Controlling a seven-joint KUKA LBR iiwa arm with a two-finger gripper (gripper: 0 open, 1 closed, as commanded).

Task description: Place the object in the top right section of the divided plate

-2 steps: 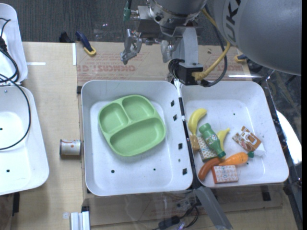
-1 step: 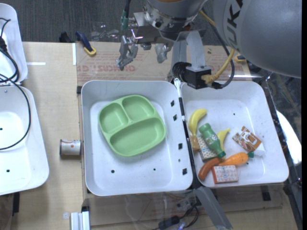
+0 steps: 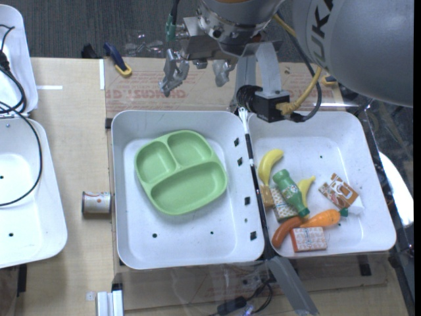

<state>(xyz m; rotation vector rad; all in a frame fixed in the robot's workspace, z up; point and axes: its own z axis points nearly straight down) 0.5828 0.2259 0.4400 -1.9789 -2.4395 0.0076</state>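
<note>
In the left bin [image 3: 126,242]: a green divided plate [image 3: 181,172], lying flat. Far right part of the plate [image 3: 193,147] bare, ready for a toy.

Just past the far rim of that bin: the fingers [image 3: 197,74], spread apart, holding nothing. Pointing down, up high, hanging from the big grey arm [image 3: 368,31] that leans in from the right.

In the right bin [image 3: 368,143]: the toys, so the object to move is there, not on the plate yet. A yellow banana [image 3: 268,163], a green bottle [image 3: 291,193] and an orange carrot [image 3: 316,220], packed close, some touching. Cannot tell which one is meant.

To do this well:
- Go right first and come straight down over one toy, maybe the banana at the edge of the pile.
- Squeeze its middle without bumping the others.
- Lift high over the wall between the bins.
- Lower into the far right part, then let go.
</note>
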